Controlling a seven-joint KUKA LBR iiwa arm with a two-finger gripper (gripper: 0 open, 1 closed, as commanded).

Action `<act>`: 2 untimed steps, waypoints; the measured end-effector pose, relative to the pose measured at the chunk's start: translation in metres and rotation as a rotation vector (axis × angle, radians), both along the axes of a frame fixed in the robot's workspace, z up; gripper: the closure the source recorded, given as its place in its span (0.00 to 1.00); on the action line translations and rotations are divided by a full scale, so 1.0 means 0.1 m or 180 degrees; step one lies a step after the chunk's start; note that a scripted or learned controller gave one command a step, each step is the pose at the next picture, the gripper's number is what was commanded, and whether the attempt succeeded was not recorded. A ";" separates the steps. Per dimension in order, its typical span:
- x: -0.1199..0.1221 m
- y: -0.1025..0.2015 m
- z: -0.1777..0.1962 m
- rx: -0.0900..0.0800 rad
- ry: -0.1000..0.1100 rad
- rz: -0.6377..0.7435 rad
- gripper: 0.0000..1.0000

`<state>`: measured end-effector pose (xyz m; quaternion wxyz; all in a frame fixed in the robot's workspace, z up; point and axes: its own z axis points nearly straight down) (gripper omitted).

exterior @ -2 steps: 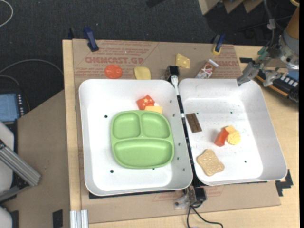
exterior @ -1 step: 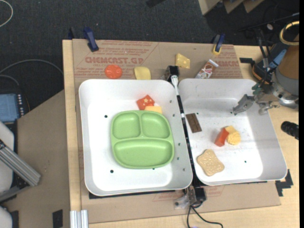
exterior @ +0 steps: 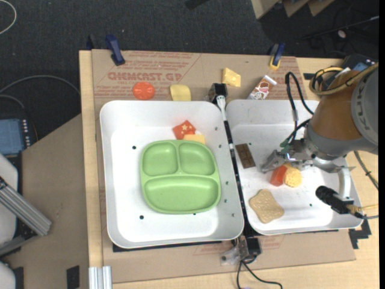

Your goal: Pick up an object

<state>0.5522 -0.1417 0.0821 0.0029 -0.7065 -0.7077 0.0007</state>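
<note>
My gripper [exterior: 278, 160] hangs low in the right bin [exterior: 258, 116], at the end of the grey arm with its orange band [exterior: 334, 116]. Just below it lie a small red object [exterior: 278, 175] and a yellow lumpy piece [exterior: 293, 177], touching each other. The gripper stands over the red object's upper edge, and I cannot tell whether it touches it. A brown bar [exterior: 243, 154] lies to the left of the gripper. A tan cracker-like piece [exterior: 266, 205] rests near the bin's front.
The left bin [exterior: 117, 161] holds a green divided plate [exterior: 179, 176], a red piece [exterior: 184, 129] and an orange-yellow piece [exterior: 195, 139]. Behind the bins on the cardboard lie an orange ball [exterior: 143, 90], a yellow block [exterior: 180, 93], a cheese wedge [exterior: 231, 77] and a wrapper [exterior: 262, 88].
</note>
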 end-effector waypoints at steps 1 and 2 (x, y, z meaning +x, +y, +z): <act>-0.15 0.26 0.03 -0.0004 -0.0004 -0.0003 0.00; -0.13 0.26 0.14 -0.0008 -0.0027 -0.0009 1.00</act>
